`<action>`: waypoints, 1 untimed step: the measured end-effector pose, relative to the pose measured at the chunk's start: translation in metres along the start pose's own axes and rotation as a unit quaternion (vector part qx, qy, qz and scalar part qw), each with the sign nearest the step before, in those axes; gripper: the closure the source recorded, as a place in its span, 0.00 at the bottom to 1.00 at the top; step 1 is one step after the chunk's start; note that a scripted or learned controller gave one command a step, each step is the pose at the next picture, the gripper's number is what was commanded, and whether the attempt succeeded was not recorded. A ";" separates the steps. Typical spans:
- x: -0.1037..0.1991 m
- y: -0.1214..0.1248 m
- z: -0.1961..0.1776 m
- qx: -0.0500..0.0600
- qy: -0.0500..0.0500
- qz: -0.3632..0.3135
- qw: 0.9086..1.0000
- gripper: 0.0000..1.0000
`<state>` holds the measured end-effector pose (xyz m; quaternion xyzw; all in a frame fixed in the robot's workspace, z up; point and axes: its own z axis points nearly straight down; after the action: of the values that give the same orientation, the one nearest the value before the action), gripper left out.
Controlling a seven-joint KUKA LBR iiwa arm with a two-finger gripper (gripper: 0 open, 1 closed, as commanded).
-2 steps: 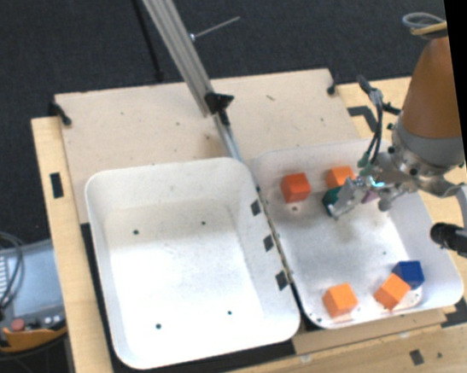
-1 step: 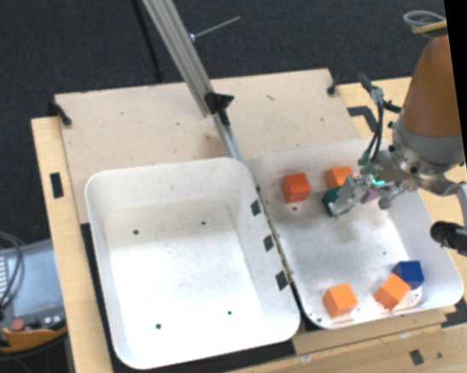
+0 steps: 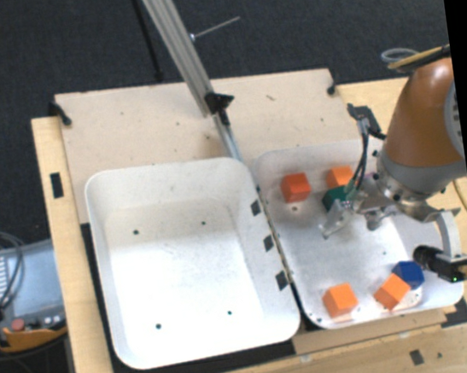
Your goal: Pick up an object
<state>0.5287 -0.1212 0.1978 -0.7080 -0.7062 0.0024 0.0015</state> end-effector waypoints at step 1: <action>-0.004 0.009 0.051 0.000 0.000 0.001 1.000 0.00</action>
<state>0.5374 -0.1257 0.1471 -0.7085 -0.7057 0.0023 0.0011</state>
